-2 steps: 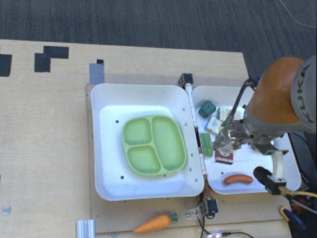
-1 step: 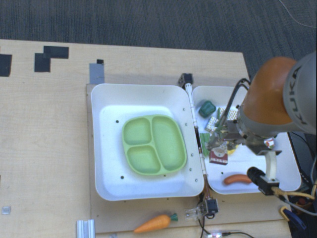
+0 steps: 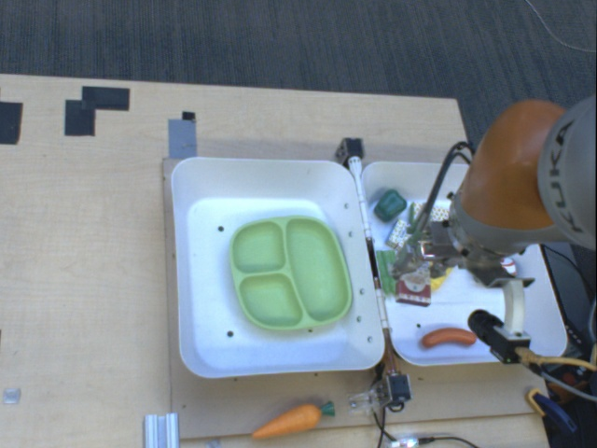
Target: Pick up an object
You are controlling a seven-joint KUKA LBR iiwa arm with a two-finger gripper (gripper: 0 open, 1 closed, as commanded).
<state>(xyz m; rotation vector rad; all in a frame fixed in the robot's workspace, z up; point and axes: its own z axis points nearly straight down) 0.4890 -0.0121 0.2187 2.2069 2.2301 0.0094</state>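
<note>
Crowdedly, pincer near right bin's left wall.

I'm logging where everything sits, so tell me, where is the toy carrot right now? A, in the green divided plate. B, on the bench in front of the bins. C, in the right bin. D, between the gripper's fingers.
B: the carrot lies on the wooden bench, outside the left bin and below its near edge.
</note>
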